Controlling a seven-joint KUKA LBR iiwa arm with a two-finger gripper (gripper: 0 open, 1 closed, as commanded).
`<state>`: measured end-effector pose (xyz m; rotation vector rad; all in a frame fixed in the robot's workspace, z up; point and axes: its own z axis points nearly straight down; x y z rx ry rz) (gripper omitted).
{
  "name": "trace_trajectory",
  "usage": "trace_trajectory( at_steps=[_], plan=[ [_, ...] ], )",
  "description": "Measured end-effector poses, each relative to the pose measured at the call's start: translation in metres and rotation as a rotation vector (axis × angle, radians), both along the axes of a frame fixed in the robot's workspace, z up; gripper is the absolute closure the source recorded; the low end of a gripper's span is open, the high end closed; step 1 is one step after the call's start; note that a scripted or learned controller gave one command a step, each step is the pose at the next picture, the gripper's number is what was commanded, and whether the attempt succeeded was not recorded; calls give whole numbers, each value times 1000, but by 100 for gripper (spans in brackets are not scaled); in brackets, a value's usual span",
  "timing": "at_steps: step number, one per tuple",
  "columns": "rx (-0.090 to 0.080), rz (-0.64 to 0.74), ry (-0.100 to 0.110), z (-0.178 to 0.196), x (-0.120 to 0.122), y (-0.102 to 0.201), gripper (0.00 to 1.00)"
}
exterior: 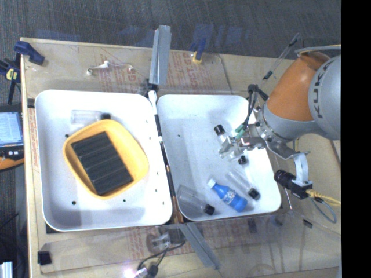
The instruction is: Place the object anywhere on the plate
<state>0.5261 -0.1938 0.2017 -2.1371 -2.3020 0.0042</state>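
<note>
Hovering over right bin, tool (232,143) state unreadable to me; plate (133,155) bare, bottle (229,197) unpicked, transfer all pending.

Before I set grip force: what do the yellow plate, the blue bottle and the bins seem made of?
Yellow plate: probably plastic, smooth, evenly coloured, with a dark ribbed insert.
Blue bottle: likely plastic, with a white label and pale cap.
Left bin and right bin: white, matte, rounded moulded corners, so probably plastic; coated metal is possible.
</note>
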Motion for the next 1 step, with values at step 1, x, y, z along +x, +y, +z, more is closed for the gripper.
trace_trajectory(
  at_steps=[1],
  plan=[
    [0, 0, 0, 0, 0, 0, 0]
  ],
)
